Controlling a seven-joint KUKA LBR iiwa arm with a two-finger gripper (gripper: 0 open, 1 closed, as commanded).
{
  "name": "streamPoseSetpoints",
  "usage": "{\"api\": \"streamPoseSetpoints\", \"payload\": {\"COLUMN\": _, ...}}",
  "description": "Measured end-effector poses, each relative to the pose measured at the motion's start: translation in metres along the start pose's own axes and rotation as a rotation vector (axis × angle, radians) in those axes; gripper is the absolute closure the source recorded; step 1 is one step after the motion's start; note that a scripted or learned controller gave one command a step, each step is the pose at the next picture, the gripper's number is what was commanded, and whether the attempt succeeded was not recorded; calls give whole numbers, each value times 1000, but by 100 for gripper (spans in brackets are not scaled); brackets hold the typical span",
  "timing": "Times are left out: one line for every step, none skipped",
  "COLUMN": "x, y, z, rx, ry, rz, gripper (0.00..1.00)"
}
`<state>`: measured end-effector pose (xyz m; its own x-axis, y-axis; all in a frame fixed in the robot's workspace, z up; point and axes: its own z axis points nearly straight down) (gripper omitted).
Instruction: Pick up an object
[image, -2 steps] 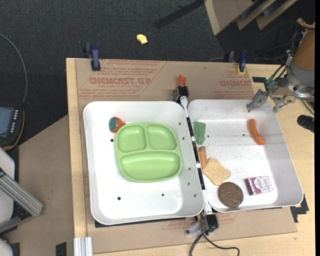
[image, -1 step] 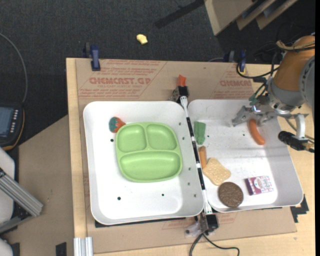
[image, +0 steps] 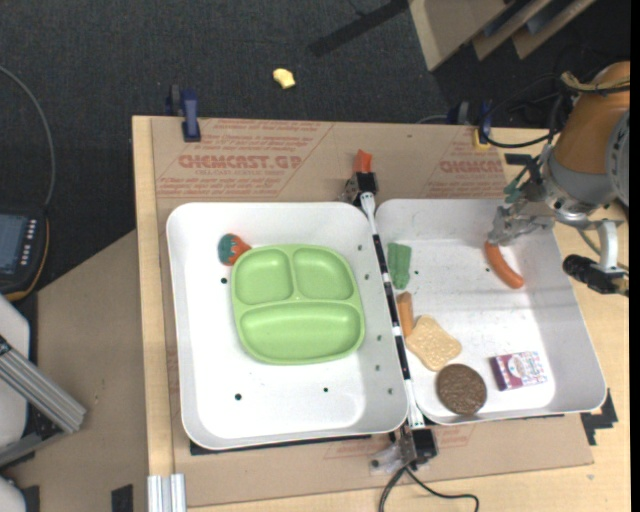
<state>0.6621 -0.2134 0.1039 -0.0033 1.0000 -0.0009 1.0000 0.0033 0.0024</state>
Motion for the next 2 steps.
{"api": "streamPoseSetpoints", "payload": {"x": 0, "y": 0, "z": 1, "rx": 2, "ry": 0, "rz": 0, "gripper": 0}}
{"api": "streamPoseSetpoints", "payload": {"x": 0, "y": 1, "z": -10, "rx": -2, "ry": -2, "rz": -1, "gripper": 100}}
